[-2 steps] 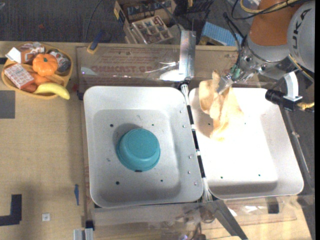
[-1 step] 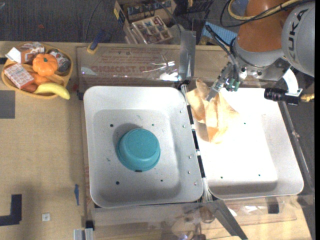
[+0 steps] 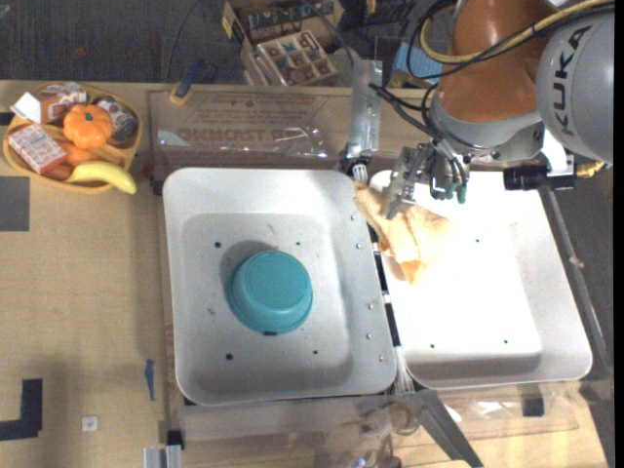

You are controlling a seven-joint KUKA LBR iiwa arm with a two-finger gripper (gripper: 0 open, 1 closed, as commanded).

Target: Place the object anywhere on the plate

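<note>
So the grey arm [image 3: 546, 76] with its orange band comes in from the right and hangs over the back left corner of the right bin [image 3: 507, 300]; the gripper [image 3: 429, 185] sits at the end of it, pointing down; honestly I can't tell what state it's in, it's a dark tangle of metal and cables from this angle. Right under and just left of it there's a floppy tan-yellow thing, looks like a crumpled cloth [image 3: 405, 230]; it's draped near the left wall of the right bin, its top edge up against the gripper, the rest sagging down toward the bin floor; whether it's actually gripped or just lying there touching, can't say. The left bin [image 3: 195, 222] has a teal plate [image 3: 271, 291], more like an upside-down bowl really, sitting roughly in the middle; the cloth is well apart from it, with the wall between the bins in the way. Off on the bench at the far left there's a basket [image 3: 68, 135] with a small pumpkin [image 3: 88, 125] and a banana [image 3: 102, 174] in it; a clear plastic sheet [image 3: 244, 130] lies behind the left bin.
</note>
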